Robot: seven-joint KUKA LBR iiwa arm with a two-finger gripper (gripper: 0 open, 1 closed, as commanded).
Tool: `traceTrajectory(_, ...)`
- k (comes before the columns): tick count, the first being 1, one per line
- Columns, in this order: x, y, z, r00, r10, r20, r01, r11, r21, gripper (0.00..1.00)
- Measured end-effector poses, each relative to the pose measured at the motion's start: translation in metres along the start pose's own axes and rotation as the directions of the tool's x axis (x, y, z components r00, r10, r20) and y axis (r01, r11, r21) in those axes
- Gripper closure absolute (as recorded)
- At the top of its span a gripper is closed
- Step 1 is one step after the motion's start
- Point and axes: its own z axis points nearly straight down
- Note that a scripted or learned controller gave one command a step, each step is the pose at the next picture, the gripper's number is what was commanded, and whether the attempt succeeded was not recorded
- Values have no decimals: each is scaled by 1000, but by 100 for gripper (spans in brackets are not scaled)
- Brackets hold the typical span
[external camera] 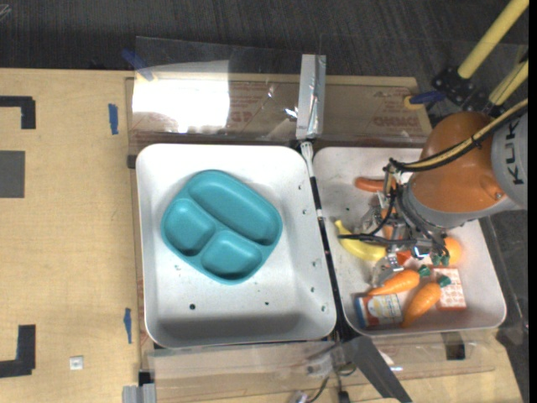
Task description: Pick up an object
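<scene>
Pincer [401, 248] state unclear, low in right bin [491, 313] among carrots [419, 300], banana [362, 246], left bin [159, 309] holding teal tray [221, 225]

Grey arm [512, 154] w/ orange band, yellow cable; end effector [401, 243] prob. dark metal.

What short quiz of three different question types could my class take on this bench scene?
1. True or false: the teal plate lies in the left bin.
2. Which bin is the gripper over? A) left B) right C) neither
3. Fill in: two orange ____ lie near the right bin's front edge.

Key
1. True; the plate sits in the middle of the left bin.
2. B; the gripper is low over the clutter, beside the banana.
3. Carrots; one carrot lies left of the other carrot, by a small carton.
</scene>
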Motion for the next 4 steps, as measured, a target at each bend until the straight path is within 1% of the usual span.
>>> traceTrajectory(1, -21, -8, 1, 998, -66, -2, 66, 998, -2, 0)
traceTrajectory(2, -81, -39, 3, 957, -289, -2, 289, 957, -4, 0)
traceTrajectory(3, -25, -79, 2, 962, -272, -5, 272, 962, -5, 0)
traceTrajectory(4, 13, -98, 1, 963, -269, -5, 269, 963, -4, 0)
